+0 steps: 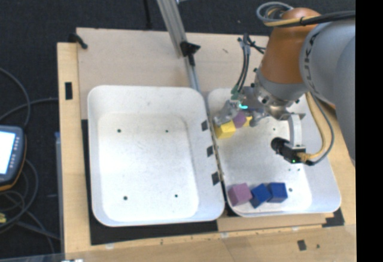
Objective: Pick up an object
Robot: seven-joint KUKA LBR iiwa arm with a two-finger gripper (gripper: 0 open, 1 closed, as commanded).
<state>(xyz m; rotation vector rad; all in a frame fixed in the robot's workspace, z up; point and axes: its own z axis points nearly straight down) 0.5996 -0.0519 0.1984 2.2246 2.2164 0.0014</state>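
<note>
The robot arm (pixel 299 51) comes in from the right side. It is grey, with a big orange band above its wrist. It bends down over the right bin (pixel 320 195), near that bin's top left corner.

The gripper (pixel 238 117) sits low in that corner. A small green light glows on it. Its fingers are hard to make out, so I cannot tell how far apart they are. A small purple block (pixel 242 119) is right at the fingers, touching them or very close. I cannot tell if the fingers have hold of it. A yellow block (pixel 225 129) lies just beside it, a bit lower and to the left, close to the wall between the two bins.

At the bottom of the right bin lie three more blocks in a row. A bigger purple block (pixel 240 194) is on the left. A dark blue block (pixel 260 195) is in the middle, touching it. Another blue block (pixel 277 191) is on the right, right next to the middle one. These three are well apart from the gripper.

The left bin (pixel 108 207) is white, with a few small dark dots on its floor.

Both bins rest side by side on a light wooden surface (pixel 131 51). A silver metal pole (pixel 170 9) slants across the top. Black cables hang by the arm
</note>
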